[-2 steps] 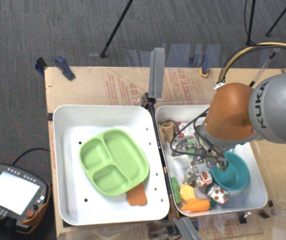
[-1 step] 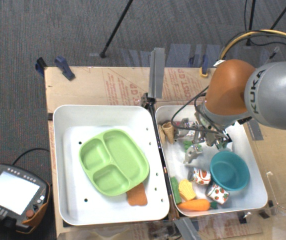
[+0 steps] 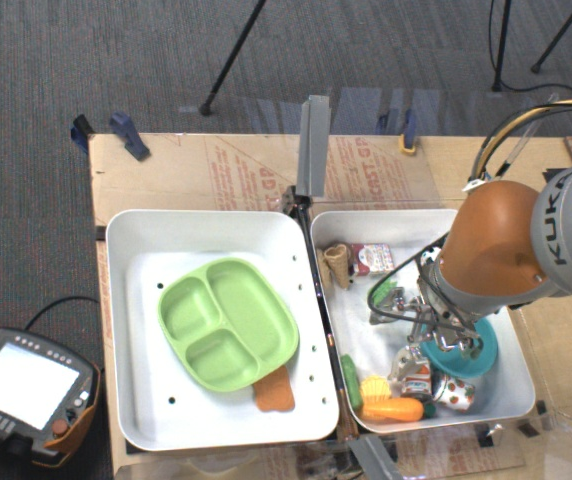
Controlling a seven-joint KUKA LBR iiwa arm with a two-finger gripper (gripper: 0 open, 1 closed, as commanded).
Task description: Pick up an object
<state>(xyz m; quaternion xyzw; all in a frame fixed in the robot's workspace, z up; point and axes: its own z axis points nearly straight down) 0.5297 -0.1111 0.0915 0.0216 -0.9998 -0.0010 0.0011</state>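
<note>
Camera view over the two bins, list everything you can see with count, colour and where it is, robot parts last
White bins: two, side by side on the bench.
Divided plate: one, light green, three compartments, in the left bin.
Flat orange piece: one, at the plate's near edge, partly under it.
Waffle cone toy: one, tan, far left of the right bin.
Small packet: one, pink and white, beside the cone.
Carrot toy: one, orange, near edge of the right bin.
Teal dish: one, under the arm.
Tablet controller: one, floor, left.
Arm: one, orange band, over the right bin.
Gripper: one, low among the toys.
</note>
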